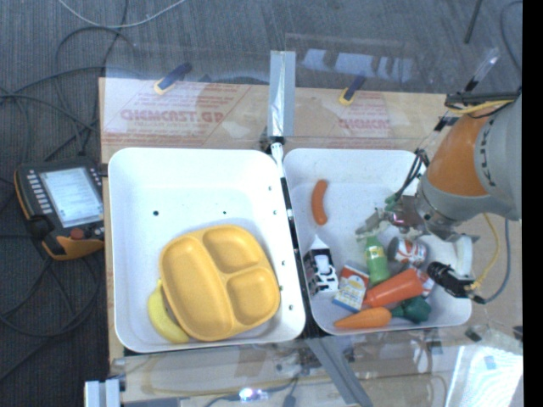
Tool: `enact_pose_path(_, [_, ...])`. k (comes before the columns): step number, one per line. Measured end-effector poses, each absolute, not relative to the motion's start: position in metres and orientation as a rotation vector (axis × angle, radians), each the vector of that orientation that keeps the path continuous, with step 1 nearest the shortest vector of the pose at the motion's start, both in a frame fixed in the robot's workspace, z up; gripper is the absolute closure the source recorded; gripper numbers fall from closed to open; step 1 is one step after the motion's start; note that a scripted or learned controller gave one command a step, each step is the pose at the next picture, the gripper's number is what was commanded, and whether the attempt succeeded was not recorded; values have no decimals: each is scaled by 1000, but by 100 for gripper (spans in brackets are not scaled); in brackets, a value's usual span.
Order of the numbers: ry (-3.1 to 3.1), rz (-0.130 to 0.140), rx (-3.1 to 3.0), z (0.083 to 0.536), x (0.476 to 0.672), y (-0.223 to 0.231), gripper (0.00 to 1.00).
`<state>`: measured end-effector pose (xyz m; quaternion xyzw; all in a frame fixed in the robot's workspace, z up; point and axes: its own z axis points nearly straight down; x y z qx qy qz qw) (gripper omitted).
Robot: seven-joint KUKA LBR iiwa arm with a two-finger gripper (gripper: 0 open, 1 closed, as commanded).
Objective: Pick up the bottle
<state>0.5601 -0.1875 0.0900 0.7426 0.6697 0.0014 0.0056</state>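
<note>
Front rim: nearest me runs the lower lip of the right bin [458,316], and along it lie two carrots, one [363,318] flat against the rim, the other [394,288] propped above it.
Clutter: a small printed carton [349,290] and a black-and-white carton [320,268] sit left of the carrots; something dark green [413,310] is tucked at their right end.
Bottle: the green bottle [375,259] lies in the right bin, just left of the gripper and a little below it, wedged among the upper carrot, the printed carton and a red-and-white can [409,250].
Gripper: it [399,220] hangs low over the right bin, close above the bottle and the can. Whether it is spread or closed I cannot tell from where I stand; the wrist hides that.
Arm: the orange band [458,164] sits above the wrist, reaching in from the right.
Farther off: a sausage [319,202] lies alone, well left of the gripper and slightly higher.
Left bin: a yellow divided tray [221,280] rests on a banana [163,314], far left of the gripper.
Step in hand: I judge this the approach, with nothing visibly lifted.
Next move: it likely needs a small shift left over the bottle, then a clean descent that avoids the can and carrot crowding it.
</note>
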Motion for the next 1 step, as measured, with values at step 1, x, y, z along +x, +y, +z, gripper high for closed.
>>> enact_pose_path(1, [2097, 11, 2323, 100, 562, -186, 100])
